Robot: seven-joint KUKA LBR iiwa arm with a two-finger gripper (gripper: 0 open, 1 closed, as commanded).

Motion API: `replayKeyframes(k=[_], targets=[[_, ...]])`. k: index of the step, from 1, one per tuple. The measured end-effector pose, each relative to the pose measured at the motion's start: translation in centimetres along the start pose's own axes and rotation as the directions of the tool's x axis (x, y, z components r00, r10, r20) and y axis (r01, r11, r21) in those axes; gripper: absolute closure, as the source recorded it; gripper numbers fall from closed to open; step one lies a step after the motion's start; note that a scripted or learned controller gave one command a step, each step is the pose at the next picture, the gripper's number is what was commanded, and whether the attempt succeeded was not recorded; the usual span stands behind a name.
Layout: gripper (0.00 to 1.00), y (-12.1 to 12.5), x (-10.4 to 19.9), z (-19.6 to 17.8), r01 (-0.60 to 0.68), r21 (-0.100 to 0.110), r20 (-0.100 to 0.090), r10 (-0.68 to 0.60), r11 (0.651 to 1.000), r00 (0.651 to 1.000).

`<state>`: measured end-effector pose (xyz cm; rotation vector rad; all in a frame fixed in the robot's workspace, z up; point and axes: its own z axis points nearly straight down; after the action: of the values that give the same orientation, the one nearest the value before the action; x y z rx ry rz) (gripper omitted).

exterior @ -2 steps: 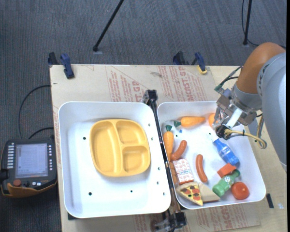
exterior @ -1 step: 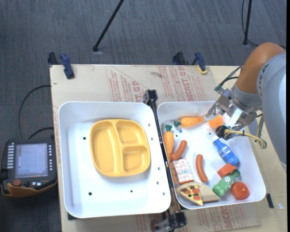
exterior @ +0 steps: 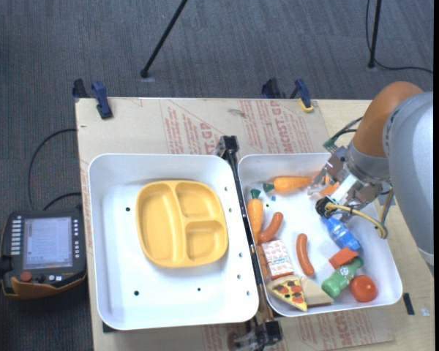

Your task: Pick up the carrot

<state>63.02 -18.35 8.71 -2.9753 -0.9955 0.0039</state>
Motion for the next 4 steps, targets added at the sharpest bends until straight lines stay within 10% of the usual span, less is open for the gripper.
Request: replayKeyframes(k=[1, 2, 3, 4], targets=[[0.0, -2.3, 2.7, 0.0, -0.377, -0.001, -0.001, 0.377, 0.926, 0.926], [1.0, -2.4, 2.7, -1.0, -0.372, 0.001, 0.0, 0.372, 0.928, 0.928], [1.0, -10.1, 3.2, -5.8, -0.369, 0.0, -0.001, 0.369, 0.93, 0.93], [0.0, -10.1, 3.1, -5.8, -0.371, 0.0, 0.0, 0.371, 0.929, 0.929]])
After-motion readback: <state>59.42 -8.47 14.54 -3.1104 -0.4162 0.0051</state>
